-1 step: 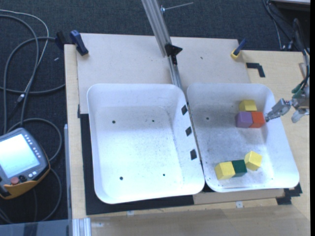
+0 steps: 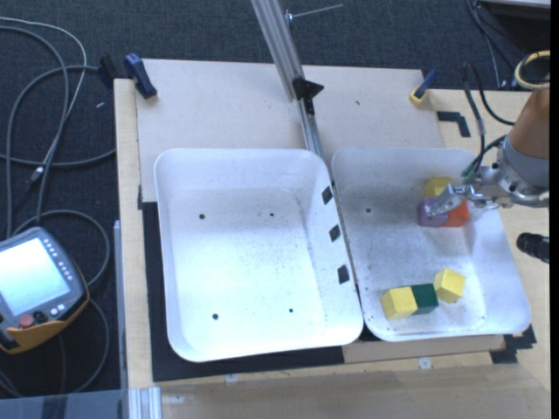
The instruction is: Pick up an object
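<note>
The right bin (image 2: 489,260) holds several small objects. At its upper right a yellow block (image 2: 436,186), a purple piece (image 2: 429,214) and an orange piece (image 2: 457,217) sit close together. My gripper (image 2: 456,201) comes in from the right and hangs directly over the purple and orange pieces, partly covering them. Whether it touches them cannot be told. Near the bin's front edge lie a yellow block (image 2: 399,302), a green block (image 2: 425,297) touching it, and a second yellow block (image 2: 450,284), tilted.
The left bin (image 2: 175,234) stands beside the right one, with a metal rail (image 2: 279,42) running down between them from the back. Blue clamps (image 2: 140,75) hold the board's far corners. A teach pendant (image 2: 35,286) and cables lie on the floor at left.
</note>
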Robot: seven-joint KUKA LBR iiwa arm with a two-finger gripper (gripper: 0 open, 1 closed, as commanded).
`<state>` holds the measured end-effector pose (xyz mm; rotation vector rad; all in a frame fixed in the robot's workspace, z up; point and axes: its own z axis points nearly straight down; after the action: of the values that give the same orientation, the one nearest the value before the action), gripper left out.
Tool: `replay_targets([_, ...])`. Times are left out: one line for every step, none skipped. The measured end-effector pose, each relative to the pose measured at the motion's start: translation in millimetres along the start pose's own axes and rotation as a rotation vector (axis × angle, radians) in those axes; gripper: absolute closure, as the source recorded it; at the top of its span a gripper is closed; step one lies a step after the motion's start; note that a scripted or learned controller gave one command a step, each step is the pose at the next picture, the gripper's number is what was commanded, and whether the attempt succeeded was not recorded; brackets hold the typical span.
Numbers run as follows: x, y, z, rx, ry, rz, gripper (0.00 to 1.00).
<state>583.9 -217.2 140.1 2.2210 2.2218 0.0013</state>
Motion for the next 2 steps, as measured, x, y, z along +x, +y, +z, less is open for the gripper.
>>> replay_targets([6.7, 13.8, 11.3, -0.002, -0.002, 0.002, 0.00])
replay_targets([14.8, 40.6, 22.5, 0.002, -0.001, 0.002, 0.00])
